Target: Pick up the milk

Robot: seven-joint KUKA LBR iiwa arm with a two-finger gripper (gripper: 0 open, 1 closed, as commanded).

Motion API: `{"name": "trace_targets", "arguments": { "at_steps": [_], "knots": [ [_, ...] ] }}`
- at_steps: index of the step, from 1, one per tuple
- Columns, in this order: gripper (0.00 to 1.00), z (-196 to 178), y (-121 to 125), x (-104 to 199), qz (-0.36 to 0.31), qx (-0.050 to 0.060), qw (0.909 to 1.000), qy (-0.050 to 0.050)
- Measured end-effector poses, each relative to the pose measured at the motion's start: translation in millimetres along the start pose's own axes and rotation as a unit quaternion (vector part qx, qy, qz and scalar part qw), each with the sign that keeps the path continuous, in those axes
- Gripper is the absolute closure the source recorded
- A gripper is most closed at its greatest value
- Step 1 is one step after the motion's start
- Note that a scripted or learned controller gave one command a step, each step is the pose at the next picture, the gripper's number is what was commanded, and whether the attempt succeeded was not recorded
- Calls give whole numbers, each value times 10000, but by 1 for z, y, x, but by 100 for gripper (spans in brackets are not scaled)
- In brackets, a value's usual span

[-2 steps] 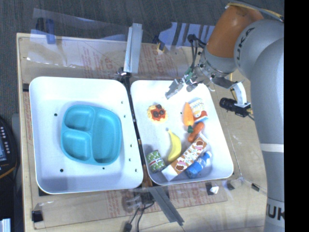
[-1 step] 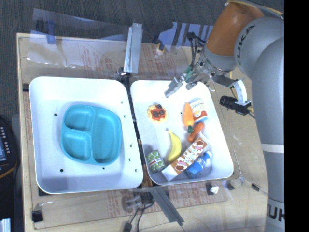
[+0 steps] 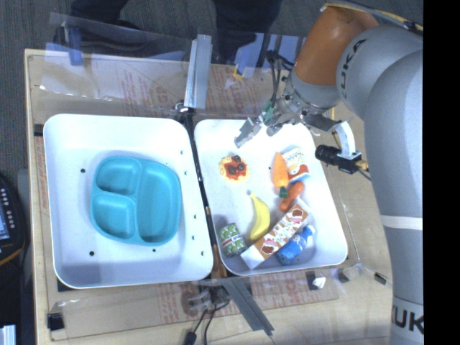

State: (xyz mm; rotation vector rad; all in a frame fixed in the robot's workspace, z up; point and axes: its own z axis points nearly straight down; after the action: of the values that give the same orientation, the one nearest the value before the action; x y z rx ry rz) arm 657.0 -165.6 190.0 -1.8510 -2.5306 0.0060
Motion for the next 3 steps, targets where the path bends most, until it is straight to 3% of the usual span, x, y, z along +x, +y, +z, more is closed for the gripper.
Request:
{"name": "trace_targets", "arguments": {
  "at_steps": [2,3],
  "knots": [
    [0,12,-5,-18,-350,1,9994,6],
    [0,-6,12,38,-313,12,9995,8]
  ]
}}
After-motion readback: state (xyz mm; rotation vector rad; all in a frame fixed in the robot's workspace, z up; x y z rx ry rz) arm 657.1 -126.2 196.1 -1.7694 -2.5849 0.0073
